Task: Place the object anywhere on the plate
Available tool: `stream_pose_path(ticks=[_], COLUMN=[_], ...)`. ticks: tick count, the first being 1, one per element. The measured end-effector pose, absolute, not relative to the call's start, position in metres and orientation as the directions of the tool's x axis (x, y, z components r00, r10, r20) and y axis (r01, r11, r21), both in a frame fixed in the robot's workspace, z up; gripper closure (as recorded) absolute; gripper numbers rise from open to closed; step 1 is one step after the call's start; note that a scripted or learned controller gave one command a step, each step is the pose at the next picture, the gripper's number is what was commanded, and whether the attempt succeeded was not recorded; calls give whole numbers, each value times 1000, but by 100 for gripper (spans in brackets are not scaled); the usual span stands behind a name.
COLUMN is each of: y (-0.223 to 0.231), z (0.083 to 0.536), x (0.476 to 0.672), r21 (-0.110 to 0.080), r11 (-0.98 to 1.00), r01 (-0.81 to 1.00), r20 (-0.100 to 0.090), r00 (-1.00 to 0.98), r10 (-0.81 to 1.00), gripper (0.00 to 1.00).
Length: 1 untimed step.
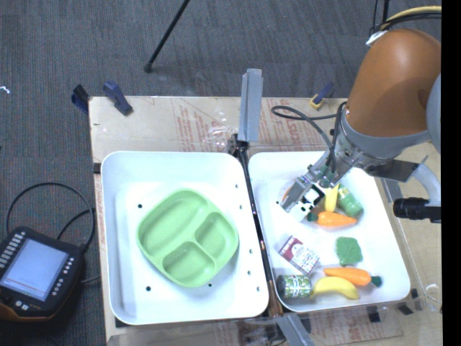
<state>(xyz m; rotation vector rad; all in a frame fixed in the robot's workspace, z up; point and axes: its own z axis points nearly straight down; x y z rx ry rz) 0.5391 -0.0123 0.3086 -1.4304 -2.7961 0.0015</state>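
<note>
The fingers [306, 197] are being held spread, gripping nothing, beside a smooth orange carrot [336, 220]; the glossy green compartmented plate [189, 238] is being left bare.

The claw [306, 197] perhaps hides part of a yellow item [330, 197].

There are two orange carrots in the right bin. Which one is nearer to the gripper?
The upper carrot, just below the gripper and beside the green bottle. The other carrot lies lower, by the banana.
</note>
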Motion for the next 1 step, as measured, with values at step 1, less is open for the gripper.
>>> stream_pose_path(ticks=[1], y=[-12], z=[317], x=[540], r21=[-3], r11=[588], r01=[809], r20=[1], r00=[-588], r10=[809], gripper=[100])
